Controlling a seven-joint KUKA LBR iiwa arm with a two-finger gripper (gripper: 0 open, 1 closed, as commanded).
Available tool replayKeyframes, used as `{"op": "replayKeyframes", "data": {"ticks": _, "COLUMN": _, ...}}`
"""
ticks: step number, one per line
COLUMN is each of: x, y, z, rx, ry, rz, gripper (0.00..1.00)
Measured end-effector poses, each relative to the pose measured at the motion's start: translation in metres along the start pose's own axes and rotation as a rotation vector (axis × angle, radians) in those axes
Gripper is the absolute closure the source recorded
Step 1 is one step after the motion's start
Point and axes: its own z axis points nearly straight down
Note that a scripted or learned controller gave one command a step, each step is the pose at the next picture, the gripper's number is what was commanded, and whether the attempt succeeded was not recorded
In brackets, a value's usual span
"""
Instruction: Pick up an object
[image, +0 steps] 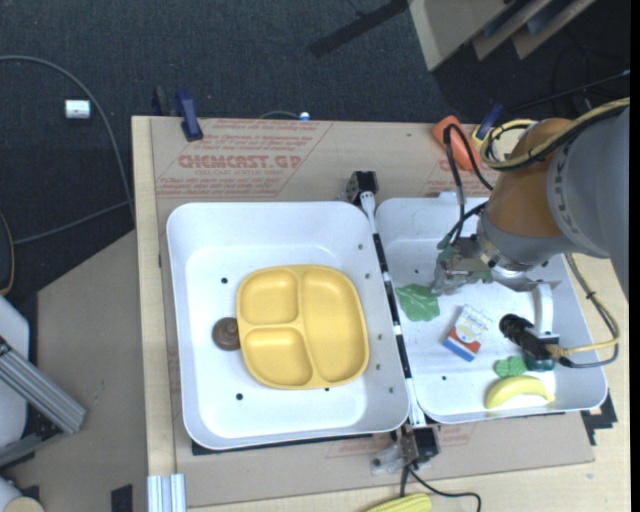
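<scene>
In the right bin (430, 225) my gripper (450, 275) hangs low near the left wall, just above and to the right of a flat green piece (418, 302) that lies on the bin floor. A small white box with blue and red sides (465, 333) lies a little to the right of the green piece. A yellow banana (518, 392) rests by the front right corner, with a small green thing (508, 366) just behind it. Nothing can be seen held in the gripper.
The left bin (200, 300) holds a yellow divided plate (300, 327) in its middle and a small brown round thing (226, 333) against the plate's left edge. The arm (560, 190) crosses the right bin's back right part.
</scene>
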Motion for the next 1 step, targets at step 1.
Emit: {"op": "replayKeyframes", "data": {"ticks": 1, "x": 0.0001, "y": -0.0002, "z": 0.0003, "rx": 0.001, "ry": 0.000, "rz": 0.001, "gripper": 0.00}}
